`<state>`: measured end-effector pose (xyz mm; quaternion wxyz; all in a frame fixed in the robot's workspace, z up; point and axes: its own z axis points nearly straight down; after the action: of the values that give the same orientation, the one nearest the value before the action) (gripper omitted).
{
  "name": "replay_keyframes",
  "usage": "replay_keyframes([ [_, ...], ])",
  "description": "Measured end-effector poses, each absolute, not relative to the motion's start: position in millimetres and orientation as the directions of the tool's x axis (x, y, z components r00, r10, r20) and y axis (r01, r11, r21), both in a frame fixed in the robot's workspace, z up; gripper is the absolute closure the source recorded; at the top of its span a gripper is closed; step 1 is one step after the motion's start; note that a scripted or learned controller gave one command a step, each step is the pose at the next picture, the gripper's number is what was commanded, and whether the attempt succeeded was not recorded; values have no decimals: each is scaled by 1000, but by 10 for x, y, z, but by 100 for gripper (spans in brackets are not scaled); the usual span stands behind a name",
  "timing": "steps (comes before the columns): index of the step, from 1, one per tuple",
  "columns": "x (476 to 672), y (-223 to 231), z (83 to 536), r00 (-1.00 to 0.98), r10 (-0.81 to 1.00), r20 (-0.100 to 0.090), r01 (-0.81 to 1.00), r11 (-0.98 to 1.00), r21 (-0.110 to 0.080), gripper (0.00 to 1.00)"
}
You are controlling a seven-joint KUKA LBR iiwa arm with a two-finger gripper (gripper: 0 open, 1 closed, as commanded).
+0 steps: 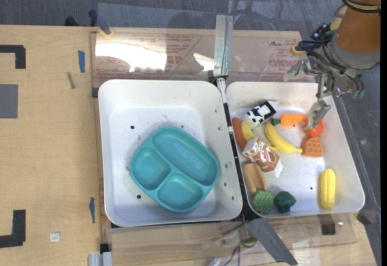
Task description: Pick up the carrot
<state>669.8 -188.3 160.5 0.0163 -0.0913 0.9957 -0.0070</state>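
Two shallow white bins sit side by side on the bench, and the right bin (354, 156) is the crowded one. The carrot (292, 118) lies near its back wall, orange with a green end pointing left. Just to its left is a black-and-white cow-patterned toy (260, 113); just below it, a banana (280, 138) lies on a slant. To the carrot's right the gripper (317, 115) hangs low over the bin, close beside the carrot — whether its fingers are spread or closed cannot be told, and nothing is seen held in them. Below the gripper lie a small red piece (314, 130) and an orange waffle-like piece (312, 147).

Further along are a corn cob (327, 187) by the right wall, two green broccoli pieces (274, 201) at the front, a hot dog (254, 178), a crumpled wrapper (263, 153) with red print too small to read, and a red-and-yellow item (243, 132) against the left wall.

The left bin (115, 107) holds a teal divided plate (174, 167) with three compartments.

Behind the bins stands a clear panel (157, 53) with faint red lettering, not legible. The bench top (42, 156) is pale wood with black markings and bits of blue tape — grey floor shows beyond.
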Motion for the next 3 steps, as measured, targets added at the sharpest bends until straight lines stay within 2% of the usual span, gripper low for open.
replay_keyframes([
  [3,6691,-1888,1586,-977,-211,-28,-211,977,-18,0],
])
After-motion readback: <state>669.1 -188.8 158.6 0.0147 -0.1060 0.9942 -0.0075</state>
